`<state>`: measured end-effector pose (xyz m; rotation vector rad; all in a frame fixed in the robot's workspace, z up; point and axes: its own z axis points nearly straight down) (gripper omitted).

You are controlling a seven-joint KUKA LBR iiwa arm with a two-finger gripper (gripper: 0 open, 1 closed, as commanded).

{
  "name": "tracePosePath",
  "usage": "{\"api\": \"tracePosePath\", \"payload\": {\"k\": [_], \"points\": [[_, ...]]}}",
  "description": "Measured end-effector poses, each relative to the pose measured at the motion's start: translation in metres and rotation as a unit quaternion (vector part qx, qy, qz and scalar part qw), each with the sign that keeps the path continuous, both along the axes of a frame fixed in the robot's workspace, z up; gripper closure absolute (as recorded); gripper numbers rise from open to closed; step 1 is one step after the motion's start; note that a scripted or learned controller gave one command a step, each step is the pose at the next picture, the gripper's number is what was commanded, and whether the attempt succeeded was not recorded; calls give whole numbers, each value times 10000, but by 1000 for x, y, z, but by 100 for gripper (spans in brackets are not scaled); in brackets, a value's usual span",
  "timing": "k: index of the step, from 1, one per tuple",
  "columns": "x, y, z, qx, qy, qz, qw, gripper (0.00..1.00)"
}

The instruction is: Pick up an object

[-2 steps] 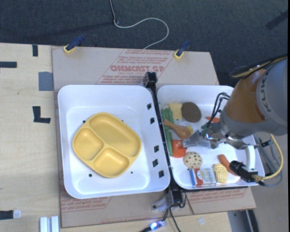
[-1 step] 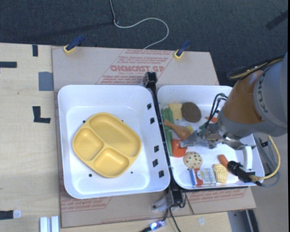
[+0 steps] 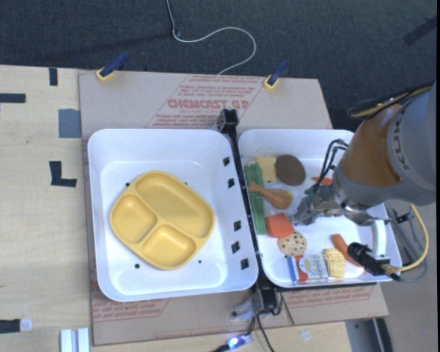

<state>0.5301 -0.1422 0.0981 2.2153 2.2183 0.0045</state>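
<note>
You see the arm point(image 3: 385, 152) reaching in from the right and hanging low over the right bin point(image 3: 337, 284), where all the small toy foods lie together. Its gripper point(image 3: 308, 210) points down toward the middle of this bin, just beside the orange-red block point(image 3: 279, 225) and above the round cookie point(image 3: 294, 243). You cannot tell how wide the jaws stand, because the wrist hides them from this high camera, and nothing is visibly held between them.

The things to pick are close: a brown round piece point(image 3: 290, 169) near the far wall, a brown drumstick shape point(image 3: 271, 193), green strips point(image 3: 257, 196) along the left wall, and a carrot point(image 3: 339, 244) and a corn piece point(image 3: 334, 262) near the front. They lie crowded, so I judge that a clean grasp of a single one is not easy.

The left bin point(image 3: 110, 270) carries a yellow divided plate point(image 3: 161, 218), flat in its middle. Both bins sit on cardboard point(image 3: 205, 105) on the desk.
</note>
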Motion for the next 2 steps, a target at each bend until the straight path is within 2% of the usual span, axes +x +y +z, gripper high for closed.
{"api": "tracePosePath", "payload": {"k": [1, 2], "points": [[7, 0, 61, 9, 18, 2, 10000, 100], [7, 2, 103, 10, 21, 2, 10000, 100]]}}
